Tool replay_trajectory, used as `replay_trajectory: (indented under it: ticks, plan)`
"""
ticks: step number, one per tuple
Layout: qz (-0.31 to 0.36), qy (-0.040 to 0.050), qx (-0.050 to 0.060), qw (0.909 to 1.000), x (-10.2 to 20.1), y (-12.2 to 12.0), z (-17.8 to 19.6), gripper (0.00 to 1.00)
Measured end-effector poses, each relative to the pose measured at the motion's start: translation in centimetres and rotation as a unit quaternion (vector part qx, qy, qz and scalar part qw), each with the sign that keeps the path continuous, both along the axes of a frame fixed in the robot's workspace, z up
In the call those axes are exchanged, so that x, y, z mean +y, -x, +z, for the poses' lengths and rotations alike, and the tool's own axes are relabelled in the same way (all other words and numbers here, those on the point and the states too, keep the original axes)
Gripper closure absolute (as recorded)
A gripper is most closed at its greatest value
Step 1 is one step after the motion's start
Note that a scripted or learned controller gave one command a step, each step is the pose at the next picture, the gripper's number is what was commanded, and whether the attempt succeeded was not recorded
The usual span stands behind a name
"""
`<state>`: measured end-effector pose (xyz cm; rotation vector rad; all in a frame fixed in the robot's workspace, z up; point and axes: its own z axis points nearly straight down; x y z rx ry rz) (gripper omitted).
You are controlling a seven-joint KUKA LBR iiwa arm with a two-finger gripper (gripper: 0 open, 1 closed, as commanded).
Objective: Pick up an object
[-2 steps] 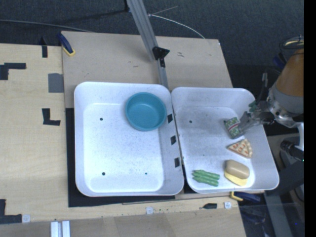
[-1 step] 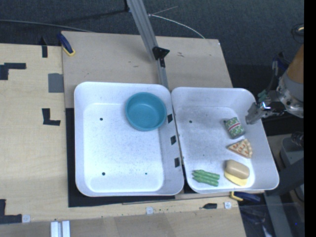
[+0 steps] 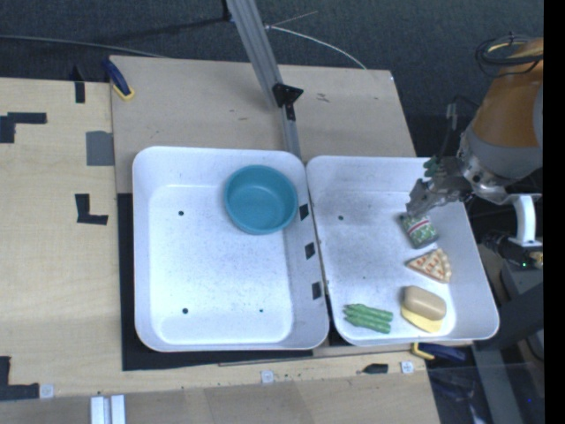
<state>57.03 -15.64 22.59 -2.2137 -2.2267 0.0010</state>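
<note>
Holding blue bowl (image 3: 260,199), left bin (image 3: 159,263)

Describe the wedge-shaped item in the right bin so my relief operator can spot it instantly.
Start at the right bin and look along its right side, below the gripper. The pizza slice lies between the small green-and-white can above it and the tan bread roll below. It alone is triangular, orange with darker spots.

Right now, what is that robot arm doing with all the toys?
The arm's end effector is down in the right bin, right over a small green can. It may be trying to grab it, but I can't tell if it has hold. A pizza slice, a bun and green beans lie nearby. A blue bowl sits in the left bin.
</note>
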Motion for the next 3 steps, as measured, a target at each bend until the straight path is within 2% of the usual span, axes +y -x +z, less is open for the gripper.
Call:
replay_trajectory:
  ticks: [2,3]
  plan:
    - [0.001,-0.0003,-0.001,1.0,10.8,-3.8,1.2,1.0]
    - [0.0,0.0002,0.0,1.0,16.0,-5.2,-0.2,1.0]
